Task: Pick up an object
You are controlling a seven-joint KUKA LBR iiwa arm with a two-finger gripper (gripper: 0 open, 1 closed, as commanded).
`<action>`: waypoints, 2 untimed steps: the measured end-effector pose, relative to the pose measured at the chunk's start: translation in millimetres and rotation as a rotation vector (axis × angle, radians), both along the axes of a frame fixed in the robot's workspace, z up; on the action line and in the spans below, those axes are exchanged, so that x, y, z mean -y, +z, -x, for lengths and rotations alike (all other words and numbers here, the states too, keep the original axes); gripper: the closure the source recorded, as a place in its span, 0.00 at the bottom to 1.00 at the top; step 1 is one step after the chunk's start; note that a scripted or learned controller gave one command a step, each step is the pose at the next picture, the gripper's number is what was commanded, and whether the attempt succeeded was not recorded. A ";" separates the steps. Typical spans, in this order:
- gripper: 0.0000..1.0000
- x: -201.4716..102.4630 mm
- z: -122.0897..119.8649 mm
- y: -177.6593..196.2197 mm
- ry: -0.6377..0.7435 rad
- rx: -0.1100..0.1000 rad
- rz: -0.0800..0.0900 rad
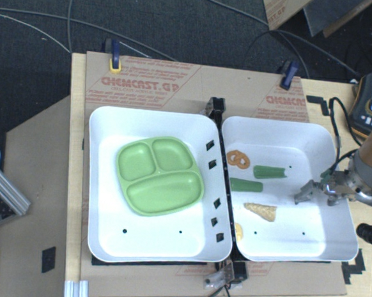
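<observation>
You are looking down at two shallow white plastic bins set side by side on a brown cardboard-topped bench (147, 77). The left bin (103, 228) carries a pale green three-compartment plastic plate (160, 175), lying flat near its middle. The right bin (315, 139) holds the loose pieces: a small brown pretzel-shaped toy (238, 159) near the divider, a dark green stick-shaped piece (270, 173) just to its right, a second dark green stick (245, 184) below that against the dividing wall, a tan wedge-shaped piece like a tortilla chip (260, 211) further down, and a small yellowish bit (238, 231) tucked at the divider's lower end.

The grey arm enters from the right edge, and its two-finger metal gripper (301, 195) hangs over the right-hand part of the right bin, pointing left. You can see its fingers spread apart with nothing between them; it grips no object. The nearest pieces, the upper green stick and the tan wedge, lie apart from the fingertips toward the divider.

Blue clamps (116, 54) pin the board at the far edge, and thin cables (68, 20) trail across the dark floor beyond.
</observation>
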State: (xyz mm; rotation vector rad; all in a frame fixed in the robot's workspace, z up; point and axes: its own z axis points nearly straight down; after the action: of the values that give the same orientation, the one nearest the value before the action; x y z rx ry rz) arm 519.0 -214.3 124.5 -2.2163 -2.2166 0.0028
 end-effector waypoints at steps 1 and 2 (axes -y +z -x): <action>0.00 -2.1 -0.1 -41.7 0.002 0.001 -0.002; 1.00 -1.1 -0.8 -28.8 0.001 0.005 0.000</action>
State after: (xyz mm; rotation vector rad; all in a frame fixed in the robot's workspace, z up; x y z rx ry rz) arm 519.8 -213.2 95.7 -2.2181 -2.2202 -0.0022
